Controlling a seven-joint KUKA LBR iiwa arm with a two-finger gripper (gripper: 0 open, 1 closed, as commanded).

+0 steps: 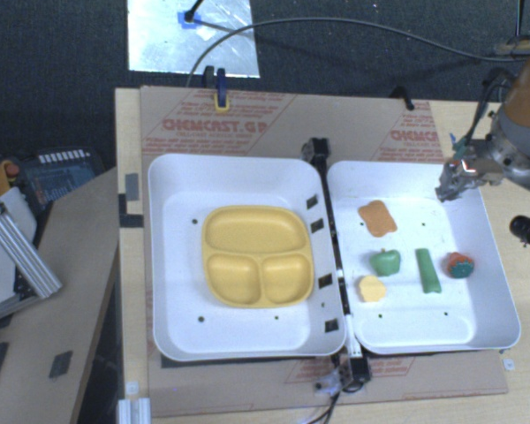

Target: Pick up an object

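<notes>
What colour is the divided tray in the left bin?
Yellow. The divided tray shows best in the camera view, lying in the left bin.

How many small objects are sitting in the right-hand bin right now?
5, all in the right bin: orange piece toward the back, green pepper mid-bin, yellow piece just in front of it, green stick right of those, red-and-teal object farthest right.

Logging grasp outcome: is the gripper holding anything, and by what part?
Nothing is held. The gripper hangs over the right bin's far right rim, apart from the toys lying in it.
</notes>
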